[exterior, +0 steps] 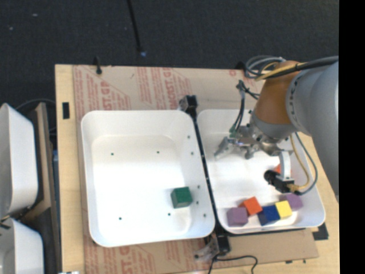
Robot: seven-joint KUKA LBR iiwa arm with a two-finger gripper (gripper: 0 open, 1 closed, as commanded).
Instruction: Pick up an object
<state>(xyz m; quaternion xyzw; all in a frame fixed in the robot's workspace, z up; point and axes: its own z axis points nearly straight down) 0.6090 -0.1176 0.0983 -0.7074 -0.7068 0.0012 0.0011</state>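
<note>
The fingers (235, 147) hang over the upper part of the right bin (311, 224); whether they are spread or closed I cannot tell, and nothing shows between them. From there the nearest objects lie toward five o'clock, clustered by the bin's near wall: an orange block (251, 205), purple block (237, 216), blue block (267, 214) and yellow block (283, 210). A green block (181, 197) sits toward seven o'clock in the left bin (94, 153), across the divider.

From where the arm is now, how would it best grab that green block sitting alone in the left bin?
Come straight down on the green block and close on two opposite flat sides. It sits alone on the left bin floor, clear on all sides, though near the front-right wall, so gripping along that wall looks safer.
</note>
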